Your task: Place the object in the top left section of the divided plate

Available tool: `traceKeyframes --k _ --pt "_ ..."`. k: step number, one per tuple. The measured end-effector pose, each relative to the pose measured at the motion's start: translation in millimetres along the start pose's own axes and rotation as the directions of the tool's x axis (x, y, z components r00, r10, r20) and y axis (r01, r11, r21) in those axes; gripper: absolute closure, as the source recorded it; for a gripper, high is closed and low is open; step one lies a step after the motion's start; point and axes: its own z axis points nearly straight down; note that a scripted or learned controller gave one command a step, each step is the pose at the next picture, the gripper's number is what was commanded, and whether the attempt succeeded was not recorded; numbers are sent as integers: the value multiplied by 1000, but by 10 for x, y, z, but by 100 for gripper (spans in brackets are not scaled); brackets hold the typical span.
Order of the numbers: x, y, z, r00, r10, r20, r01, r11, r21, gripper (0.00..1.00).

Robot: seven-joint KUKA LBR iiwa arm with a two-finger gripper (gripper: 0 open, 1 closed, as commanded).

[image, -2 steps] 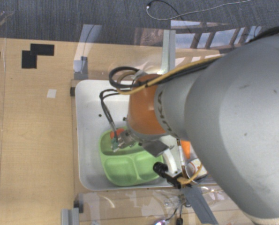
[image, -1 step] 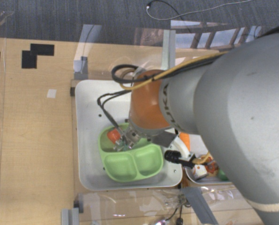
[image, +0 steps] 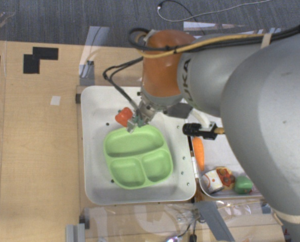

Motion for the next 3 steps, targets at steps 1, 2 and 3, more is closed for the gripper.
traceKeyframes --k 1,2,3 --pt "591 -721 385 942 337 5 -336 941 -31 100" --pt "380 -938 -123 920 392 0 -392 920 3 100" --pt "-84 -566 156 994 113 -1 -113 994 3 100"
